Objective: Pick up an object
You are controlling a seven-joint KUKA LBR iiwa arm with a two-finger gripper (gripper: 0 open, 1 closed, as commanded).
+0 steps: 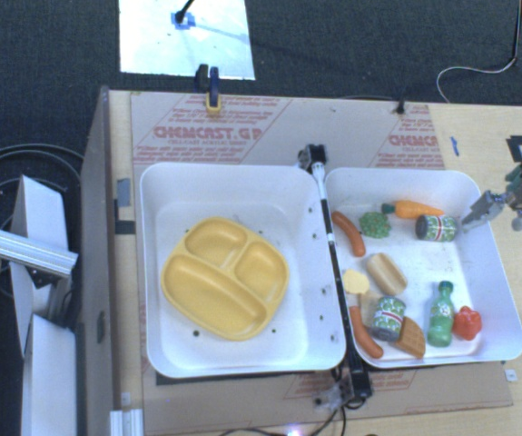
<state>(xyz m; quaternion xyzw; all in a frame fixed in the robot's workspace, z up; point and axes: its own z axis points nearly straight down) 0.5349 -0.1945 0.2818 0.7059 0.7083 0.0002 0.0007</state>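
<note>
The right white bin (492,271) holds several toy foods. An orange carrot (412,210), a green broccoli (375,224) and a green-labelled can (437,228) lie along its far side. A red sausage (349,232) lies by the divider, with a tan bun (386,272) in the middle. At the near side are a second can (389,316), a green bottle (440,314) and a red pepper (467,322). My gripper (497,217) hangs over the bin's far right rim, just right of the first can. It is open with nothing between its fingers.
The left white bin (156,243) holds a yellow compartment plate (225,276). A second sausage (364,331), a brown wedge (411,337) and a yellow slice (357,282) also lie in the right bin. A black clamp strip (329,243) runs between the bins.
</note>
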